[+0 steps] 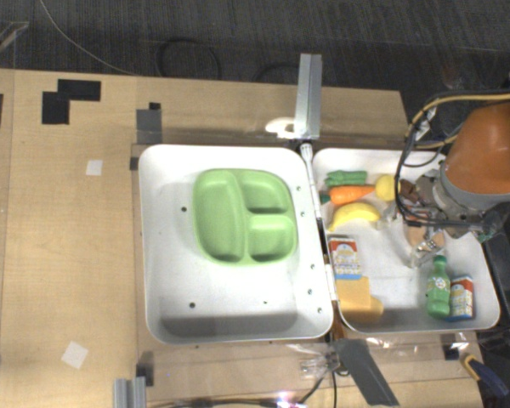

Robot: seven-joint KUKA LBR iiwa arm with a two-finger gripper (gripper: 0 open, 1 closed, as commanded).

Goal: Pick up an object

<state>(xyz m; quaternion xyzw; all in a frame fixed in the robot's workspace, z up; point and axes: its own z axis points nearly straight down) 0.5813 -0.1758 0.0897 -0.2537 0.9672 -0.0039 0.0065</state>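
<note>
On the wooden counter I see two white bins; the right bin holds a small green bottle, upright, lower right. Arm above; jaws' state I cannot tell.

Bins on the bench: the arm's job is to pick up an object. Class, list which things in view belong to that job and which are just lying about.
Belong to the job:
- right bin
- carrot
- banana
- green bottle
- yellow block
- small carton
- arm

Just lying about:
- green divided tray
- left bin
- metal post
</note>
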